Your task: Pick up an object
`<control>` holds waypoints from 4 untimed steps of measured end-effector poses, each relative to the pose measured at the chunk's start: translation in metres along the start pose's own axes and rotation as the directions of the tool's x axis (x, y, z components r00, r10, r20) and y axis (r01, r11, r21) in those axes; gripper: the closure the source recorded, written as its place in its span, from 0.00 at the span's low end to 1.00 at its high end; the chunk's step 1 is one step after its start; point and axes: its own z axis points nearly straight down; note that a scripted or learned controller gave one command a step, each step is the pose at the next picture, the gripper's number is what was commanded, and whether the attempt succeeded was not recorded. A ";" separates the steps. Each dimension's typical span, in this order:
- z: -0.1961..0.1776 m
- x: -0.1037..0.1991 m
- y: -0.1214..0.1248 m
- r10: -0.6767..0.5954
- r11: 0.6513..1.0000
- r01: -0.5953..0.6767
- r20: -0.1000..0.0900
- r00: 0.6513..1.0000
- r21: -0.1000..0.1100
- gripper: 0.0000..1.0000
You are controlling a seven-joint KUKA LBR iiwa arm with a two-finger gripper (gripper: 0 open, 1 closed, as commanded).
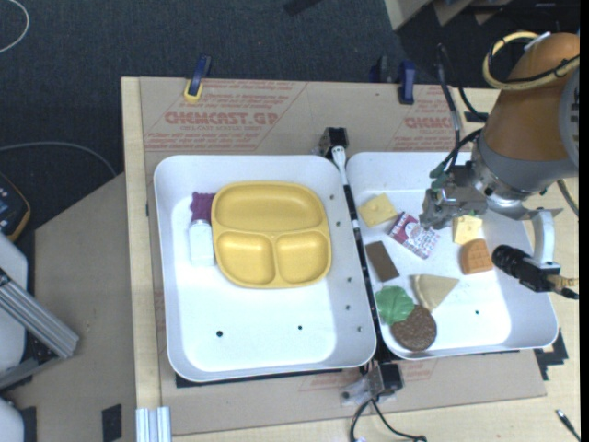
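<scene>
Two white bins (175, 274), one yellow tray (271, 231), perhaps eight small items, pincer (442, 205) above.

Pincer (444, 203) low over right shallow white bin (525, 325), beside red-white wrapped packet (414, 235). Nearby: pale yellow cheese block (376, 210), brown bar (381, 260), green leaf piece (394, 302), round brown cookie (415, 330). Left white bin (267, 343) holds yellow divided plastic tray (271, 231).

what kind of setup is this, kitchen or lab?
Most likely a robotics lab test bench, not a kitchen. The two white bins sit on a clamped board over dark carpet, cables trail off the edges, and the food pieces, such as the yellow cheese wedge near the gripper, look like toys.
</scene>
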 end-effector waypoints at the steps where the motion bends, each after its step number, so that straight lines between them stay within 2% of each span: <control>1: -0.009 0.046 0.004 0.001 1.000 -0.001 0.002 1.000 -0.005 1.00; 2: -0.016 0.066 0.020 0.003 1.000 -0.003 0.003 1.000 -0.006 1.00; 3: -0.001 0.061 0.006 0.007 1.000 -0.007 0.003 1.000 0.002 1.00; 4: 0.002 0.063 0.017 0.005 1.000 -0.005 0.004 1.000 -0.004 1.00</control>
